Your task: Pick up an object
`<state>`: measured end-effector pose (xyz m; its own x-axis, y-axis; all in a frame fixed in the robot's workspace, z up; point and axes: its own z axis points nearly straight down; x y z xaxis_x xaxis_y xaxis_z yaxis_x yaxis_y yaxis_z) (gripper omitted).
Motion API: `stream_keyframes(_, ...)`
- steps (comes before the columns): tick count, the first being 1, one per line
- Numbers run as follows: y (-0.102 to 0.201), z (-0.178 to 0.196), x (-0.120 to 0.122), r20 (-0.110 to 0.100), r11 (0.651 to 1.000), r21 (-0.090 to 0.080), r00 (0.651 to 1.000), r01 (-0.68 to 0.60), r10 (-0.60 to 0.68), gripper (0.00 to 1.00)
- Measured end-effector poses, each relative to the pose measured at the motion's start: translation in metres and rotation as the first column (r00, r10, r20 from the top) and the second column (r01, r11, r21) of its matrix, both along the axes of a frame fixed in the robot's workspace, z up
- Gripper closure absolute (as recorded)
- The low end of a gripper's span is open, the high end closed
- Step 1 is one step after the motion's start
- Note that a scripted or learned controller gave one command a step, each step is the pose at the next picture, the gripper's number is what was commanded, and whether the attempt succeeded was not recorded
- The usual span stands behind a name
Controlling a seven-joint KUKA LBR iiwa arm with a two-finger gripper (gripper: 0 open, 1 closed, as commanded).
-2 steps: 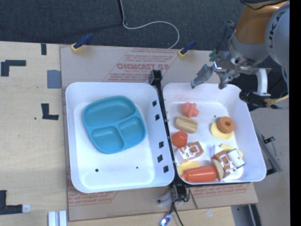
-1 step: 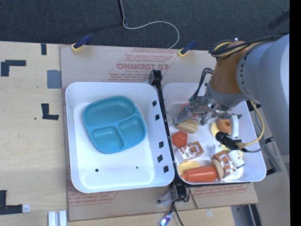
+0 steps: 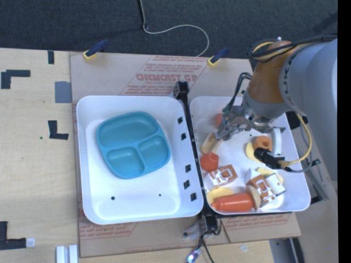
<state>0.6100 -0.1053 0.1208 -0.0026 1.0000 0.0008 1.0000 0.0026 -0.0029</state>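
Nearby, toy foods (image 3: 236, 188) crowd the tool (image 3: 224, 131).

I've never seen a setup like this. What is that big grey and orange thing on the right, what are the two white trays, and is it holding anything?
The picture comes from one camera fixed above a bench, looking down at a slant. The grey and orange thing is a robot arm reaching in from the right. At its tip is a gripper with two fingers, lowered into the right bin.

The two white trays are shallow bins side by side. The left bin holds a blue divided plate. The right bin holds a jumble of small toy-like items, among them a red-orange sausage-shaped piece near the front and a small red block.

The gripper's tip sits beside a tan piece, but I can't tell whether it grips anything.
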Motion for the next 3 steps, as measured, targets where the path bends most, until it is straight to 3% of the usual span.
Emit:
stream_keyframes(1,0.149,0.068,-0.003,0.008,1.000,0.002,1.000,-0.011,0.011,1.00)
stream_keyframes(2,0.215,0.013,0.014,-0.002,1.000,0.000,1.000,-0.005,0.005,1.00)
stream_keyframes(3,0.211,0.026,0.015,-0.001,1.000,0.000,1.000,-0.001,0.001,1.00)
